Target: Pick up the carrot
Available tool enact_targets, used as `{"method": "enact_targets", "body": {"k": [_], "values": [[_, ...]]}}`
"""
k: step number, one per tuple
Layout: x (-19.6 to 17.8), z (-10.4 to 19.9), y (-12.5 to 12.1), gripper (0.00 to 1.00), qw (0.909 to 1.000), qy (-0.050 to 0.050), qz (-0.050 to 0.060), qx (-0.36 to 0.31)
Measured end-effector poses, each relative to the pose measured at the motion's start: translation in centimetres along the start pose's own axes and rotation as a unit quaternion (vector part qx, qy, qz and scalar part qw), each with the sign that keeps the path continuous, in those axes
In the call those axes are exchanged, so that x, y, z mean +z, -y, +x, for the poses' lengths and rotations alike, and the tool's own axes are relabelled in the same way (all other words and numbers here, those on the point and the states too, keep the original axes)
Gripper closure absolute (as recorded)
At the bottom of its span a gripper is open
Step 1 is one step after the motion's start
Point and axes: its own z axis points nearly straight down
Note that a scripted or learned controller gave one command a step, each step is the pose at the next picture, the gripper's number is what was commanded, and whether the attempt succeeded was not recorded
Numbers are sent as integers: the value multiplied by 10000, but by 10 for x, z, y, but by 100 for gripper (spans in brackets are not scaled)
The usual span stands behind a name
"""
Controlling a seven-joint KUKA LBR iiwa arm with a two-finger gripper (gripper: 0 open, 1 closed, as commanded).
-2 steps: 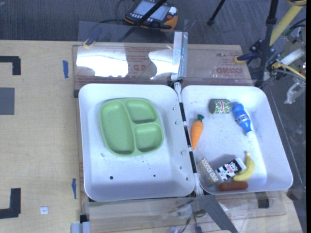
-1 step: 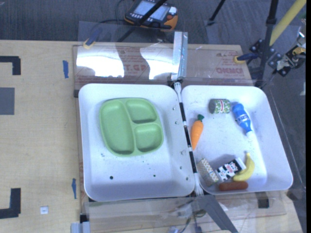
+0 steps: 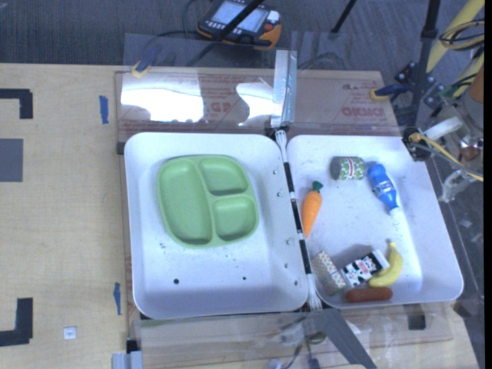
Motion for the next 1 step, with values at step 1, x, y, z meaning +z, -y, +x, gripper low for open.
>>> {"method": "enact_targets", "body": {"k": [1], "values": [[68, -27, 35, 0, 9993, -2, 1, -371]]}}
